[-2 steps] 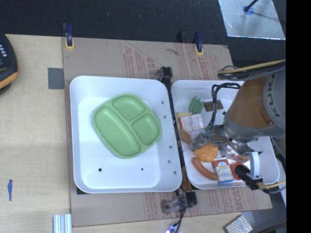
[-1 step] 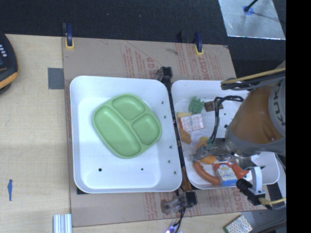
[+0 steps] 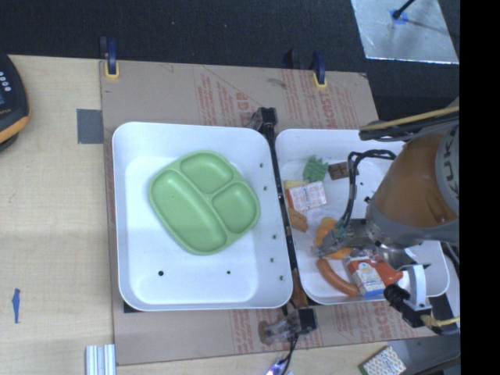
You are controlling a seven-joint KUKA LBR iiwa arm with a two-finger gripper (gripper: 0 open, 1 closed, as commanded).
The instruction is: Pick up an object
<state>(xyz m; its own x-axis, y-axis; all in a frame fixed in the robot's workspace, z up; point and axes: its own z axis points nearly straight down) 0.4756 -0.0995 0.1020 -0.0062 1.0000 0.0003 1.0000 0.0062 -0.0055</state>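
On the bench, two white bins are seen side by side. The left bin [image 3: 141,280] holds a green plate [image 3: 205,201] with three wells. Over the right bin [image 3: 295,143] the arm [image 3: 414,190] is lowered from the right, its wrist covering much of the floor. The gripper [image 3: 337,242] is seen low near the bin's middle; whether it is open or closed cannot be told.

Small items are crowded beside it: a carton [image 3: 369,278] and a sausage [image 3: 336,276] just in front, a packet [image 3: 306,197] behind and to the left, an orange piece [image 3: 324,227] almost touching, and a green sprig [image 3: 315,167] farther back. The sausage is judged the nearest clear target; its long axis runs slantwise from the left wall toward the carton, just below the gripper, so a short move toward the near rim is called for.
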